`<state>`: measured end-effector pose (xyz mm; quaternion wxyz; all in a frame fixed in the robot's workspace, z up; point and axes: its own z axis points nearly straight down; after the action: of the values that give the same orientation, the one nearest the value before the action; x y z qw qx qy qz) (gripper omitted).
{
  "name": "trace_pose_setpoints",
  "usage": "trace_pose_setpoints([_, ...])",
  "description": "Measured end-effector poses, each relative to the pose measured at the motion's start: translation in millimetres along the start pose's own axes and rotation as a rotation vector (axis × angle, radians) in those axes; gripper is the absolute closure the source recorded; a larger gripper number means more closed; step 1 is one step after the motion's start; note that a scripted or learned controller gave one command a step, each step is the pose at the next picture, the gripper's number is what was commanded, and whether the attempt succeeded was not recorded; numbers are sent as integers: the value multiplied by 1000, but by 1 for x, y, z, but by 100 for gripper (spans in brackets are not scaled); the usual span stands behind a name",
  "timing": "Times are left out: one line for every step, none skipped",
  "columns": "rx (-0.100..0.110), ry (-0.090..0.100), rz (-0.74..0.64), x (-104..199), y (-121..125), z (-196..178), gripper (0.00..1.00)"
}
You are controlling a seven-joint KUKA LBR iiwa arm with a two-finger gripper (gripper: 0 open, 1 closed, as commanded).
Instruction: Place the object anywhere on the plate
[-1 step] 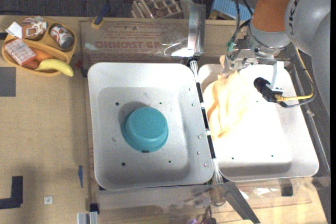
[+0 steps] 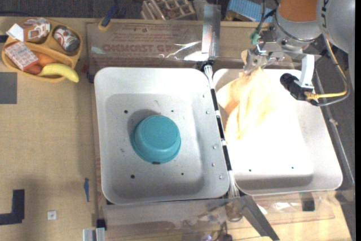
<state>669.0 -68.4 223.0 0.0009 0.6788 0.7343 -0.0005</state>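
A pale yellow cloth [image 2: 245, 103] hangs in the right bin [image 2: 293, 166]. Its top corner is drawn up to a peak at my gripper [image 2: 255, 63], and its lower part drapes onto the bin floor near the left wall. The gripper is shut on that top corner, above the bin's back left area. A round teal plate [image 2: 157, 138] lies in the middle of the left bin [image 2: 113, 99], well to the left of the gripper and below it in the view.
The ridge between the two bins [image 2: 217, 115] separates the cloth from the plate. A yellow tray [image 2: 39, 52] with a banana and food packs sits at the far left. Cardboard [image 2: 152, 45] lines the back edge. A black cable [image 2: 324, 97] loops beside the wrist.
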Motion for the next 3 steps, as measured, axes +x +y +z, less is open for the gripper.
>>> trace_pose_setpoints([3, 3, -395, 35, -32, 10, 100])
trace_pose_setpoints([1, 3, -789, 77, -64, 0, 100])
trace_pose_setpoints([-1, 4, -1183, 123, -96, -6, 100])
